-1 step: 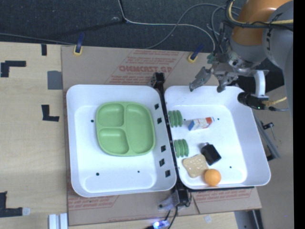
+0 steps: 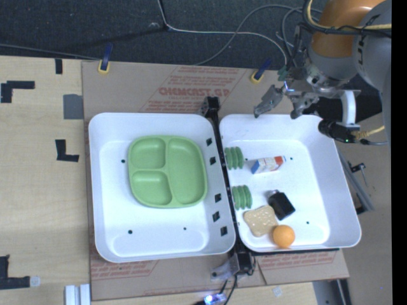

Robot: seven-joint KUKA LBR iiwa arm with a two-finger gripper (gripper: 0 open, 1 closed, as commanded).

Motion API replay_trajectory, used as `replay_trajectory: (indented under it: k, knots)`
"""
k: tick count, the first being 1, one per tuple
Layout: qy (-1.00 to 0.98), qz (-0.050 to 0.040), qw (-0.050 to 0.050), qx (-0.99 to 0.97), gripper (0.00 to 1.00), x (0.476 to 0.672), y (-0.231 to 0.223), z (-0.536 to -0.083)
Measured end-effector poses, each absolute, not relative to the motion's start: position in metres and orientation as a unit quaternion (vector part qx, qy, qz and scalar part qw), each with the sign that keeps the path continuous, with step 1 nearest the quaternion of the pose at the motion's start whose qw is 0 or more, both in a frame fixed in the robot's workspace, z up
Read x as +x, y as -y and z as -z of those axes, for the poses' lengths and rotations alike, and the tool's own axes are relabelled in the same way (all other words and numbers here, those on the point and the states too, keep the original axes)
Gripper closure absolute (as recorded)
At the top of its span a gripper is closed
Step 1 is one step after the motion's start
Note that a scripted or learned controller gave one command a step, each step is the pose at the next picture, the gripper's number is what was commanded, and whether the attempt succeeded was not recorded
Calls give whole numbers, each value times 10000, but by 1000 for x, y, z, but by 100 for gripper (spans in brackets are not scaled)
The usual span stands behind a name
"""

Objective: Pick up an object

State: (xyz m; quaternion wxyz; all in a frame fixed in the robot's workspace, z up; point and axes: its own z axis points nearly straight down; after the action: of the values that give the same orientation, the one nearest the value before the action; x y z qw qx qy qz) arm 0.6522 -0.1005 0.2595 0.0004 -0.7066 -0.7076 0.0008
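My gripper (image 2: 280,105) hangs above the far edge of the right bin (image 2: 331,170), fingers spread open with nothing between them. Below it in the right bin lie a small tube with a blue and red label (image 2: 267,164), a black block (image 2: 280,204), an orange ball (image 2: 283,236), a tan toast-shaped piece (image 2: 260,220) and two green ribbed pieces (image 2: 234,157) (image 2: 241,197) along the left wall. All of these objects rest on the bin floor, apart from the gripper.
The left bin (image 2: 108,189) holds a green divided plate (image 2: 168,171). Black clips line the divider between the bins (image 2: 219,170). Cables hang behind the arm at the top right. Both bins sit on cardboard (image 2: 191,88).
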Motion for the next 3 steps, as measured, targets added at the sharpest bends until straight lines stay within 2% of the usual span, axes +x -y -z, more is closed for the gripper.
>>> replay_trajectory:
  k: [3]
  knots:
    - [7077, -15, 8, -7066, 0, 658, 95, -89]
